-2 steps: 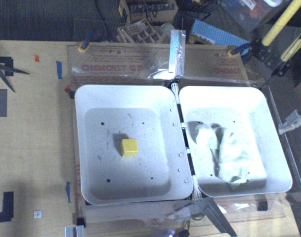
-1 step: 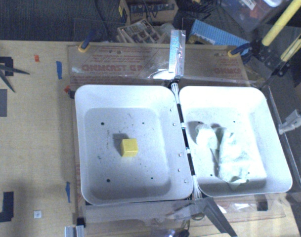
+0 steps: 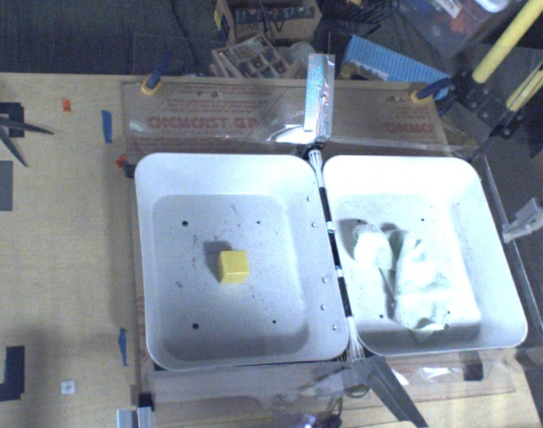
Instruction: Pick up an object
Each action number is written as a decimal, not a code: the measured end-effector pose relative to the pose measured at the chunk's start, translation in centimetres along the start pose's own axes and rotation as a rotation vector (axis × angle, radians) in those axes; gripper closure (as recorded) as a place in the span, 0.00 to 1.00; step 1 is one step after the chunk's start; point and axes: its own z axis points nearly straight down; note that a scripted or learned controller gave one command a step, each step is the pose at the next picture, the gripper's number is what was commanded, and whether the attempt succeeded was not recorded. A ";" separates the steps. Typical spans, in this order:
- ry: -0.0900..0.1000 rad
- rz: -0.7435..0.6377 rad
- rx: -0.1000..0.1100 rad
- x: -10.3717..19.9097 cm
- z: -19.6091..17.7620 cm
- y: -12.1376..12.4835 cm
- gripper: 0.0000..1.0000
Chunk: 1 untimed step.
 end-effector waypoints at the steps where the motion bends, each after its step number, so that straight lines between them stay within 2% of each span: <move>1: 0.002 0.166 0.004 4.5 3.2 -0.2 0.00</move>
